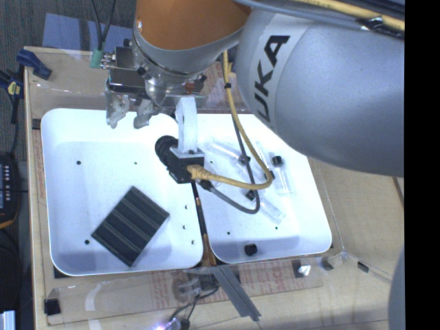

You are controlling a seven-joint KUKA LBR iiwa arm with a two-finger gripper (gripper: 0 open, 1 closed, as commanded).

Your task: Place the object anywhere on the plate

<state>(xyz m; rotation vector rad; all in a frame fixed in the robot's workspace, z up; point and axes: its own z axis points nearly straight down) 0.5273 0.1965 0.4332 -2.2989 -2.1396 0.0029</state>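
Gripper [128, 117] hung above the far side of the dark ribbed plate [130, 225], jaws spread with nothing between them. Likely object was the clear plastic piece [275, 177], well right of the plate in the neighbouring white bin [317, 234]. Judged light, stiff, slick and possibly brittle. Best pinched across its narrow width at mid-length.

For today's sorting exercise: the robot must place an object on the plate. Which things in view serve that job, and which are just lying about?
Job in hand: gripper; dark ribbed plate in the left bin; small black block in the right bin, possibly the object.
Lying about: clear plastic piece; blue clamp.
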